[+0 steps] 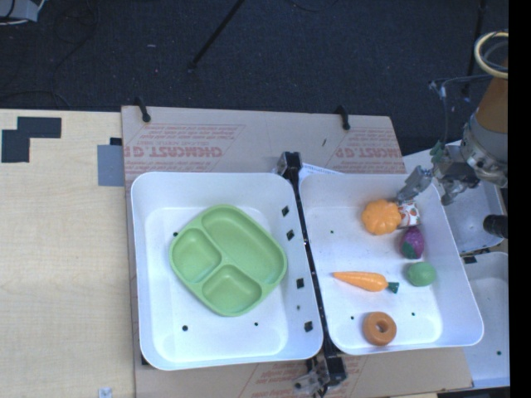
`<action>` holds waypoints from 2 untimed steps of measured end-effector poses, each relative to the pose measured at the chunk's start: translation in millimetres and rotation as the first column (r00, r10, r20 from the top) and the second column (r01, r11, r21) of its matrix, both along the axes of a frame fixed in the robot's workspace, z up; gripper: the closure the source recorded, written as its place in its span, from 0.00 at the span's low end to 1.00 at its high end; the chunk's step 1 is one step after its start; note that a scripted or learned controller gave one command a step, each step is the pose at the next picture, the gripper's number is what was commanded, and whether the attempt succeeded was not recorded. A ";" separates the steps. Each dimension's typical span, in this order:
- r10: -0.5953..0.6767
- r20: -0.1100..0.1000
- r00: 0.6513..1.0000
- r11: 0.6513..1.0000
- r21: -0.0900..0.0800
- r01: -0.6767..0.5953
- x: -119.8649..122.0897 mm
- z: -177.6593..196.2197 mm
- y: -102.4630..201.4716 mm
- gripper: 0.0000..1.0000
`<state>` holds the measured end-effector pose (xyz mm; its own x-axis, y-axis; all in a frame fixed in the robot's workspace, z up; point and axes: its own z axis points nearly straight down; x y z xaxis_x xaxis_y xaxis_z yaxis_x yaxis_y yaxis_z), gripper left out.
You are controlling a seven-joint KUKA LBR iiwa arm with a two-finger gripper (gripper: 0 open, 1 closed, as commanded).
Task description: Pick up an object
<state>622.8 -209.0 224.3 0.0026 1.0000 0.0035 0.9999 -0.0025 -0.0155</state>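
In the right bin (pixel 344 191) lie an orange pumpkin (pixel 381 217), a small red and white piece (pixel 408 215), a purple fruit (pixel 412 243), a green ball (pixel 421 274), a carrot (pixel 362 281) and a brown donut (pixel 379 328). My gripper (pixel 431 189) hangs over the bin's far right corner, just right of and above the pumpkin. Its fingers stand spread and open, with nothing between them. The left fingertip (pixel 411 187) is close to the red and white piece.
The left bin (pixel 153 222) holds a green divided plate (pixel 228 259). A black divider (pixel 303 255) runs between the two bins. Cardboard lies under the bins, and a wooden bench top extends to the left.
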 end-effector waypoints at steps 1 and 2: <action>0.003 0.013 1.000 1.000 -0.003 -0.003 2.5 9.0 0.4 0.00; 0.003 0.008 1.000 1.000 -0.002 -0.003 -3.9 -53.6 0.2 0.00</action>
